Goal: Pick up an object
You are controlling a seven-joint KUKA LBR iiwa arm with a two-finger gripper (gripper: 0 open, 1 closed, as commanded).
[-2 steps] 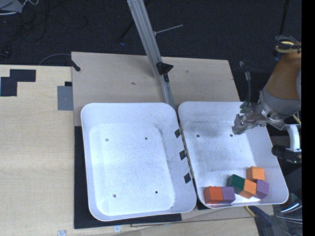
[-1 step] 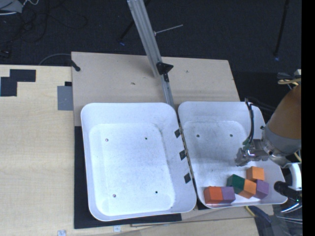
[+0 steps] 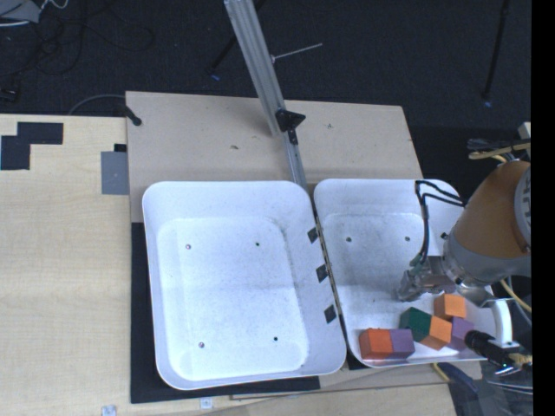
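The left bin (image 3: 227,286) sat beside the right bin (image 3: 373,241), touching along their shared edge. The arm (image 3: 490,224) reached into the right bin, gripper (image 3: 418,282) low over its floor; jaw state could not be told. Blocks clustered at the near corner: red (image 3: 375,342), green (image 3: 417,322), orange (image 3: 450,305), purple (image 3: 401,341), just beside the gripper.

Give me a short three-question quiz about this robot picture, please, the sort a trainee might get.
1. True or false: the coloured blocks lie in the left bin.
2. Which bin is the gripper over? A) left B) right
3. Fill in: the block nearest the bins' shared wall is ____ on top.

Key: 1 false, they sit in the right bin's near corner. 2 B. 3 orange.
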